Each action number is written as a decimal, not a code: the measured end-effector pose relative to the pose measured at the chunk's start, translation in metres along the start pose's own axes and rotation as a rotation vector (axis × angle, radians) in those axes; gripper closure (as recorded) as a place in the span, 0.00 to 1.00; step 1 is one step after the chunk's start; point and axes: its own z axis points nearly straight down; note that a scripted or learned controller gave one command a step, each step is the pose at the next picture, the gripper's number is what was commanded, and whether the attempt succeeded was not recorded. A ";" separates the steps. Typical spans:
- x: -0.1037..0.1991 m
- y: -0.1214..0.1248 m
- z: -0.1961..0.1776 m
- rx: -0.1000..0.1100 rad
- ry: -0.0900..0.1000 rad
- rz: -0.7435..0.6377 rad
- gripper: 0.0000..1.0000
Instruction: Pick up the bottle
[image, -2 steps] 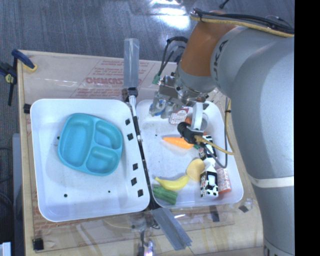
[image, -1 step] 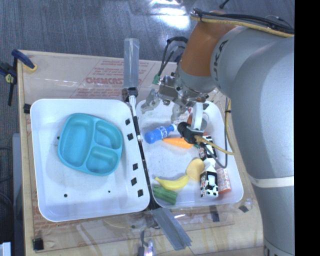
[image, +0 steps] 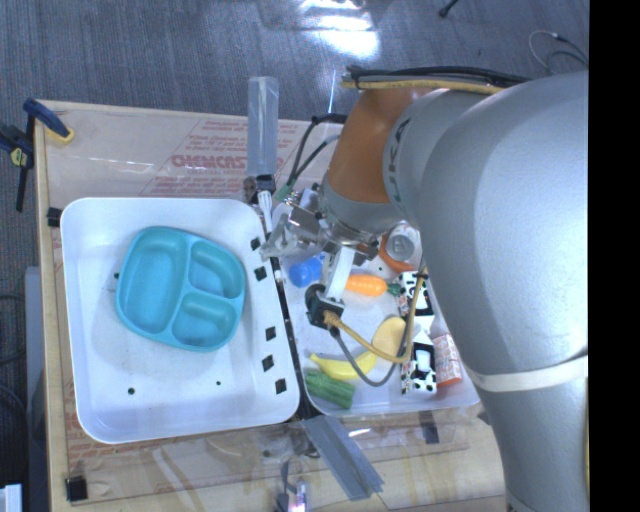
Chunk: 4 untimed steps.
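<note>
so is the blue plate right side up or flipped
Right side up: the blue plate lies flat in a white bin, its three compartments open upward.

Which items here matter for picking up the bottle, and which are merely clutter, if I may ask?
For the job: bottle, gripper, right bin.
Lying about: blue divided plate, left bin, banana, carrot, blue object, green item.

Glare streaks the dark floor (image: 335, 25) up top; my bulky grey arm (image: 500, 220) looks soft-focused, shading the shallow white right-hand bin (image: 382, 396).
</note>
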 end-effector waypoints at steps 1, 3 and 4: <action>-0.020 0.026 0.044 -0.035 0.033 0.020 0.00; -0.019 0.031 0.056 -0.035 0.058 0.031 0.00; -0.002 0.013 -0.001 -0.002 0.003 0.169 0.00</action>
